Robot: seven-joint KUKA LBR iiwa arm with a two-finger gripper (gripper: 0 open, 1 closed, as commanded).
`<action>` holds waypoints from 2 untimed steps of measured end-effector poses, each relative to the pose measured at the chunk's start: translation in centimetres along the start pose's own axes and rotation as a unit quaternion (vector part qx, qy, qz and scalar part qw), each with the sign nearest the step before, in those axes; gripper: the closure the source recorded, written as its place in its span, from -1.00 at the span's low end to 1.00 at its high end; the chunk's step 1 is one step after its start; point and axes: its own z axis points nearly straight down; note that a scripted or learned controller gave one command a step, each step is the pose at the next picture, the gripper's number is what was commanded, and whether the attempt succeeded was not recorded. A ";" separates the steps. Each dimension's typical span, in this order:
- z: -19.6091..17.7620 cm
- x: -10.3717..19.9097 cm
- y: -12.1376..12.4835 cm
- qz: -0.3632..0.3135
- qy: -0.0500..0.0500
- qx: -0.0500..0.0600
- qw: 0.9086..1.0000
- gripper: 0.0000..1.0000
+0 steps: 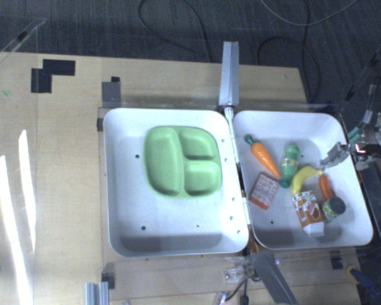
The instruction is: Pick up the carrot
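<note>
The carrot point(264, 157), orange with a green top, lies tilted in the upper left of the right bin point(286, 124). My gripper point(340, 152) hangs at the right bin's right wall, well to the right of the carrot and apart from it. A green bottle point(291, 158) and a yellow banana point(303, 177) lie between the gripper and the carrot. Nothing is seen held in the gripper.
In the right bin also lie a red snack box point(263, 190), a second small carton point(308, 209), a small orange-red item point(324, 187) and a dark green round item point(334, 206). The left bin point(124, 189) holds a green divided plate point(181, 161).
</note>
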 end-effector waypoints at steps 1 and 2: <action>4.8 7.8 2.7 -0.132 0.000 -0.001 0.991 -1.00; 13.1 9.6 7.9 -0.049 0.000 -0.001 0.999 -1.00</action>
